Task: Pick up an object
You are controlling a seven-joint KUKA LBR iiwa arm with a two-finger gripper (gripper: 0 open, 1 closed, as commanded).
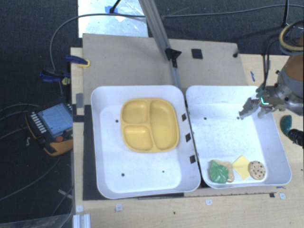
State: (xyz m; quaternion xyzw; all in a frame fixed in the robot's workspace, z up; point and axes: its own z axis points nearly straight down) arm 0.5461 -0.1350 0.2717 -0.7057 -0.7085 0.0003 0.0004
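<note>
Gripper (249, 109) w/ fingers apart, nothing betw. them, well above cookie (257, 170) at bin's near edge.

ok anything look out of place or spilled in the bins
Nothing stands out. The yellow divided plate lies flat in the left bin; the green item, yellow piece and cookie huddle at the right bin's near edge.

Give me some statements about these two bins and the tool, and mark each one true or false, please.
1. The yellow divided plate lies in the left bin. True.
2. The tool hangs over the left bin. False: it is over the right bin.
3. The cookie sits at the right bin's near edge. True.
4. The green item lies on the yellow plate. False: it is in the right bin, near the cookie.
</note>
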